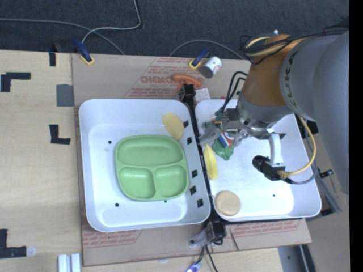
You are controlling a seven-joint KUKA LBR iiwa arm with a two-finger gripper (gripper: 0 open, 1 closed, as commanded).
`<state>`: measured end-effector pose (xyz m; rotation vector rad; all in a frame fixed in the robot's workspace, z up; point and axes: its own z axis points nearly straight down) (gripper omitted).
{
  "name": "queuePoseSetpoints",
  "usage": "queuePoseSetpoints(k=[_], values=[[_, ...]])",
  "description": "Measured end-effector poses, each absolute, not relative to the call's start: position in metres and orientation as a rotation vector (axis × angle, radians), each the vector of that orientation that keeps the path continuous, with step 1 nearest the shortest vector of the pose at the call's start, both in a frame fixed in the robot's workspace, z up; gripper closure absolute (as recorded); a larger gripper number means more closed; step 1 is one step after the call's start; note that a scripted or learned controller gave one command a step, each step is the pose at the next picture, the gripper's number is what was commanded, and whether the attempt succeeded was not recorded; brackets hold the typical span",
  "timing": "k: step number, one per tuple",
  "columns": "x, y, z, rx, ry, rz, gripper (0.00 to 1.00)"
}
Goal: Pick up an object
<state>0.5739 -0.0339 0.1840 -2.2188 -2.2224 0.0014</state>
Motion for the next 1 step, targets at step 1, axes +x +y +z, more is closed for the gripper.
queuePoseSetpoints(k=[1], values=[[0.6177, -0.0746, 0.1841, -2.221, -2.222, 0.002, 0.00]])
